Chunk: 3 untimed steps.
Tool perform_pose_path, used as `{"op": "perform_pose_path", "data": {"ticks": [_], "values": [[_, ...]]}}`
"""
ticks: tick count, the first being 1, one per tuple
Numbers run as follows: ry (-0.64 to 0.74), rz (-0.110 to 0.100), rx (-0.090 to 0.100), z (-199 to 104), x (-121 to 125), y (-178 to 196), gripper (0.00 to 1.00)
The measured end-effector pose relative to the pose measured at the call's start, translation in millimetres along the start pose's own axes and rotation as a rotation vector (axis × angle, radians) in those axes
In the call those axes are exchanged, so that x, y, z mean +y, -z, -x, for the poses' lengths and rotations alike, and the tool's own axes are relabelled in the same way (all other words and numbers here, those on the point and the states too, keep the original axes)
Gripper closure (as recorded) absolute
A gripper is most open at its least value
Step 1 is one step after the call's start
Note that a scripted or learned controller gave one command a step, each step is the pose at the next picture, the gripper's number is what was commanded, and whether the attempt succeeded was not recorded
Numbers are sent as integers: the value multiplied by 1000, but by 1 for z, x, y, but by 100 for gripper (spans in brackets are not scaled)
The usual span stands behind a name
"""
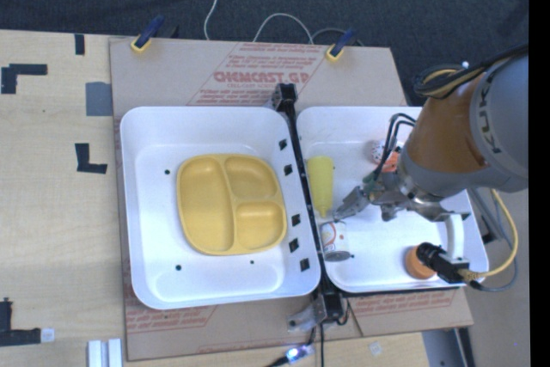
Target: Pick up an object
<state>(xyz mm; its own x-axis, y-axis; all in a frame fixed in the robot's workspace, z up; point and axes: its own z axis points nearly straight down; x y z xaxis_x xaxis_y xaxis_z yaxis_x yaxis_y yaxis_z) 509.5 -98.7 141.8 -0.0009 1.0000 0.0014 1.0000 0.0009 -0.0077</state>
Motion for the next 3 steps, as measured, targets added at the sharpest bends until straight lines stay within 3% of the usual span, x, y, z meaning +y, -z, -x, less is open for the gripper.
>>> {"op": "perform_pose_path", "data": {"ticks": [1, 2, 3], "values": [[0, 0, 0, -1, -1, -54, 0], [1, 2, 0, -2, -1, -42, 100], [0, 9, -1, -3, -4, 1, 100]]}}
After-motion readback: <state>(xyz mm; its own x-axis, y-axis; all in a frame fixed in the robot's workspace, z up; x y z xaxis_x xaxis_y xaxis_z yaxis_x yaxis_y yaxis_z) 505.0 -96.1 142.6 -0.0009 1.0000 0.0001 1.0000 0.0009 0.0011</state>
